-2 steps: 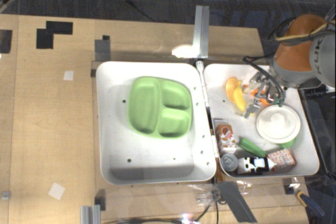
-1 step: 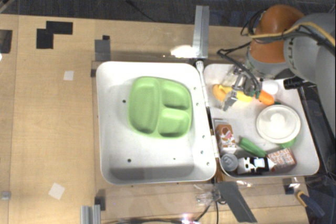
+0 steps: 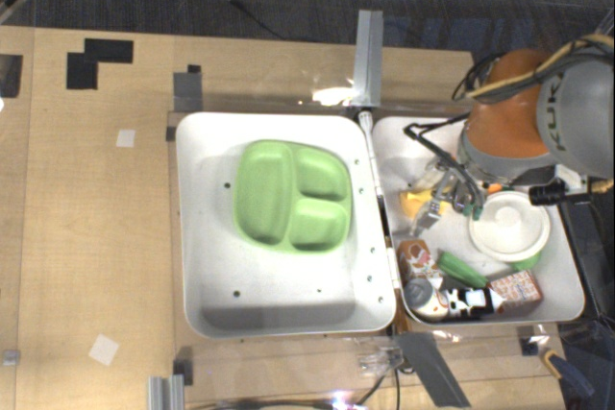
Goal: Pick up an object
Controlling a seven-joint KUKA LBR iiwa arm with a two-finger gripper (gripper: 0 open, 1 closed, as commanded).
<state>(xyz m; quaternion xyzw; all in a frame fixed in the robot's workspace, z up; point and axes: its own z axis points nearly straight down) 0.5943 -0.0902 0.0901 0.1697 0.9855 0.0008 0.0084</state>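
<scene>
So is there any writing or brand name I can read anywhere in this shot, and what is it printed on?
"KU": the start of dark letters on the grey arm, running sideways near the right edge; the rest is cut off.
Red-brown packet in the right bin: has print, too small to read.
Dark bottle with a white label: blurred, unreadable.
Small round tin: picture or label, not legible.

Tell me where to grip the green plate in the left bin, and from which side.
Grip the plate at its outer rim, probably the left edge, coming from above. It lies face-up and flat in the left bin, its three wells too broad to pinch across, while the rim is a thin raised lip. That side has the most bare floor around it; the right edge sits closer to the bin wall.
</scene>
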